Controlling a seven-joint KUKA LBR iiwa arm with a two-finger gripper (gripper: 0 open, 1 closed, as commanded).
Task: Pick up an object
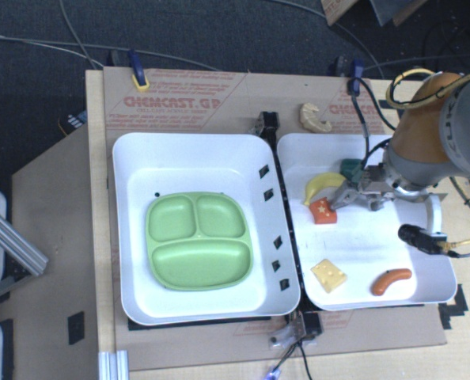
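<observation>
Hand [350, 195] sits low in the right bin [361, 248], reaching in from the right; whether it is spread or pressed together cannot be told. Just beside it lie a yellow banana [324, 185] and a red block with a yellow star [324, 211]; a dark green piece [350, 167] sits behind. Nearer the front lie a cheese wedge [328, 274] and a sausage [391, 280]. Left bin [132, 172] holds a green divided plate [198, 240]. Cardboard [180, 93] under the bins reads "CHEMCAST GP". A beige item [315, 117] rests on it.
</observation>
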